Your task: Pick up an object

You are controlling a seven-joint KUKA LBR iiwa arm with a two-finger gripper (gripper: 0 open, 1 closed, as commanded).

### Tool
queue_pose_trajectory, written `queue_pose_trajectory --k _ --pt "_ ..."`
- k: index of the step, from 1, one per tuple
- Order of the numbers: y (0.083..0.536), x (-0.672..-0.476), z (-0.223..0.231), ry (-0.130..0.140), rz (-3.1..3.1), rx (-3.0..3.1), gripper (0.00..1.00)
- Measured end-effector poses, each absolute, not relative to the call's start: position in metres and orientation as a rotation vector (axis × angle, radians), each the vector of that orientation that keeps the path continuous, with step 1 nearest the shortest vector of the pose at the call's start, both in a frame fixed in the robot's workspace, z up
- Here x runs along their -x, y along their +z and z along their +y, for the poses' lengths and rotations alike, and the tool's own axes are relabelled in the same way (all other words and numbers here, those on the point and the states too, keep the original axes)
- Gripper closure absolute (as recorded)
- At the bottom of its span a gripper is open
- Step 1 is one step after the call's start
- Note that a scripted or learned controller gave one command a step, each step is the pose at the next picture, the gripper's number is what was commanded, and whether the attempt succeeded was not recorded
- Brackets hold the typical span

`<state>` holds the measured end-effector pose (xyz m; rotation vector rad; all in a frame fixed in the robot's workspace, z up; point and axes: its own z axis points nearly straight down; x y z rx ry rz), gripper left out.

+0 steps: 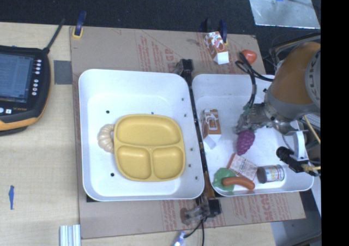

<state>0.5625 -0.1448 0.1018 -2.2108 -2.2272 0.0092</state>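
Over the right bin (215, 84), the gripper (248, 124) hangs just above purple grapes (245, 142); whether its fingers are spread or pressed together cannot be told. Nearby lie a carton (210, 125), a can (271, 174) and a sausage (238, 183).

A purple bunch of grapes (245, 141) lies in the right bin (229, 84), its stem end pointing up, right of the small carton (211, 126), apart from it.
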Motion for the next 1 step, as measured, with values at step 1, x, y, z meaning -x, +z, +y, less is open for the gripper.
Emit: queue_pose_trajectory --k 1 --pt "0.1921 -0.526 -0.0589 0.004 -2.229 2.211 1.0"
